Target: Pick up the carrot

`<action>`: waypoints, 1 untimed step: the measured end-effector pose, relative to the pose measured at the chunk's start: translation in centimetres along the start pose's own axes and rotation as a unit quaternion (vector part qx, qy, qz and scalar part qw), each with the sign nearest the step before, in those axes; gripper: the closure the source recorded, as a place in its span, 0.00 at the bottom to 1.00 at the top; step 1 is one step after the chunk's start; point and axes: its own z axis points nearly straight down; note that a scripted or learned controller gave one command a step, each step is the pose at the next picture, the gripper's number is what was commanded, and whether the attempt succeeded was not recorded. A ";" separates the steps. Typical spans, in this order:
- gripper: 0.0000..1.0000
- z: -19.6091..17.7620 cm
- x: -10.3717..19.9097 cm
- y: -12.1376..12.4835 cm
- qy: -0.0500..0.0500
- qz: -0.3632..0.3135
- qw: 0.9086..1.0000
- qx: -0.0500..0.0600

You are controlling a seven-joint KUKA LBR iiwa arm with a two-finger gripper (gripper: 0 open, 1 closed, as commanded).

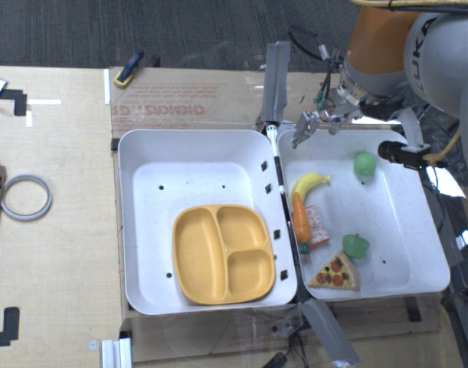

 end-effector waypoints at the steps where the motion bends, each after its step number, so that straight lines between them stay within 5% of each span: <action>1: 1.00 -0.9 -0.2 0.0 -0.001 0.002 1.000 -0.001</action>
